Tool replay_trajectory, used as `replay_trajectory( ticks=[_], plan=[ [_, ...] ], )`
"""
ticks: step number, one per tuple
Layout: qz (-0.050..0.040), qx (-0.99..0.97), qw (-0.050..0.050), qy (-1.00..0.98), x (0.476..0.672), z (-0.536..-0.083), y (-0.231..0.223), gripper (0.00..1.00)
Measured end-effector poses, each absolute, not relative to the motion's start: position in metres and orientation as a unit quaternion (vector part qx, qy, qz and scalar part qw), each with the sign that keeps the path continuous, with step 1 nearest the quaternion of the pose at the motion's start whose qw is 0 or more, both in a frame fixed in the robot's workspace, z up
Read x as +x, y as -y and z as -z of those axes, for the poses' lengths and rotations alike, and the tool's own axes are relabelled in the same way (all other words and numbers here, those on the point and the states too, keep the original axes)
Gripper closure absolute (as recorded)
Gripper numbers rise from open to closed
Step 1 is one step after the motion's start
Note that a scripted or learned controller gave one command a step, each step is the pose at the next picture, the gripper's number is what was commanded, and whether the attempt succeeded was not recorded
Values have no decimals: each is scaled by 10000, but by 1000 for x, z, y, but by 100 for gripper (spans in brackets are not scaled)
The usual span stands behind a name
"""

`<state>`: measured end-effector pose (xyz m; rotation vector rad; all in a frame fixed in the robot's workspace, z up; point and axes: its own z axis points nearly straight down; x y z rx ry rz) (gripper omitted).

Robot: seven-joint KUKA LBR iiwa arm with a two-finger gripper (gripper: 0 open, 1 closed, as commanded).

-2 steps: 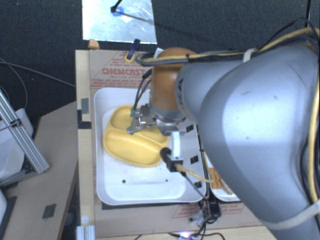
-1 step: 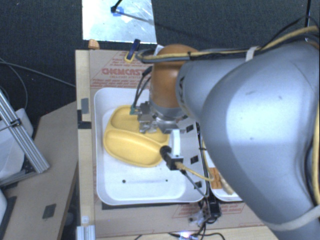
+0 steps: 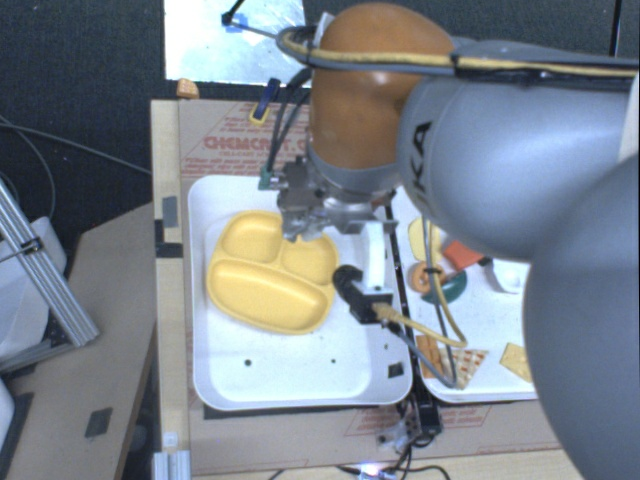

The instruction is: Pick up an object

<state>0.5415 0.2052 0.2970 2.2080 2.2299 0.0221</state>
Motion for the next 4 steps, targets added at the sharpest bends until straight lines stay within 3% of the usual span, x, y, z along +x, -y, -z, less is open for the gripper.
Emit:
replay_trajectory(
  ticks=[1,2,3,4],
  plan=[
    [0,7076,-1,-7066,501,-297,-160,100],
    [-11,7076,10,-7066,512,-315,-129,100],
    [45,7051,-31,-7090,535,-167,-172,100],
    [-32,7079,28,-7063,488,-84,-152,100]
  ],
)
